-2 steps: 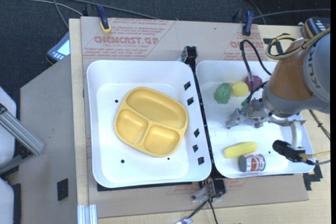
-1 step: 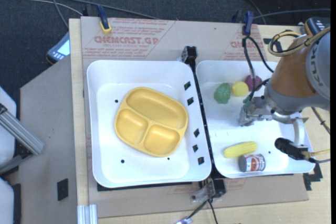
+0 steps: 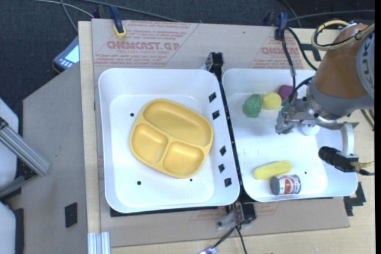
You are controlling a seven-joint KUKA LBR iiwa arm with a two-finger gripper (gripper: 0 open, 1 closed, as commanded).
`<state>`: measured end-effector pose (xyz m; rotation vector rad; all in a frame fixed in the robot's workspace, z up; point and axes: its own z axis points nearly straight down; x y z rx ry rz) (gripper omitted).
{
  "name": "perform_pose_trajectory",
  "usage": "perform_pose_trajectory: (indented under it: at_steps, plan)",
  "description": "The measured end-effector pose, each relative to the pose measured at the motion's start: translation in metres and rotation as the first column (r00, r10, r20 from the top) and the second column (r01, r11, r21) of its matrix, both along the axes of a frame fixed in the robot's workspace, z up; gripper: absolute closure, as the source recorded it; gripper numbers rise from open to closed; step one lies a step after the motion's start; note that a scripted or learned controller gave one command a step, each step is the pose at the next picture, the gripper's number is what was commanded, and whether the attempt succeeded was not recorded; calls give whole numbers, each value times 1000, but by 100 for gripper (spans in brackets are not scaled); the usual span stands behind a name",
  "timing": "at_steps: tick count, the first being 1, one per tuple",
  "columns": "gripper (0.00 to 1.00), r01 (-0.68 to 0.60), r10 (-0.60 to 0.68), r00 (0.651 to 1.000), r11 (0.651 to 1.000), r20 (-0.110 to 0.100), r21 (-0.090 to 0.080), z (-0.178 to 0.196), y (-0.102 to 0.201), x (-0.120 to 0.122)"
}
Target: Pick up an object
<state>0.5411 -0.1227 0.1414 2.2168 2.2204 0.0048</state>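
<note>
Three small plastic foods, a green lump point(image 3: 252, 105), a yellow ball point(image 3: 272, 100) and a purple piece point(image 3: 286, 91), crowd beside the grey two-finger gripper point(image 3: 286, 124), finger spread impossible to tell, risking a nudge instead of a grasp

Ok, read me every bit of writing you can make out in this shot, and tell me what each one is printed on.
"CHEMCAST GP", in red, on the brown board behind the left bin.
The same red print stands on the board behind the right bin, blurred and partly hidden by a cable.
Smaller red lines around both prints: too small to read.
The label of the can in the right bin: too blurred to read.
</note>
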Motion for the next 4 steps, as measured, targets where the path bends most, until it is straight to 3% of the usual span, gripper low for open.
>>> perform_pose_trajectory:
  at_steps: [2,4]
  plan:
    - [100,0,0,1000,1000,1,-1,106,-5,-2]
    - [100,-3,3,1000,1000,-9,3,82,99,-14]
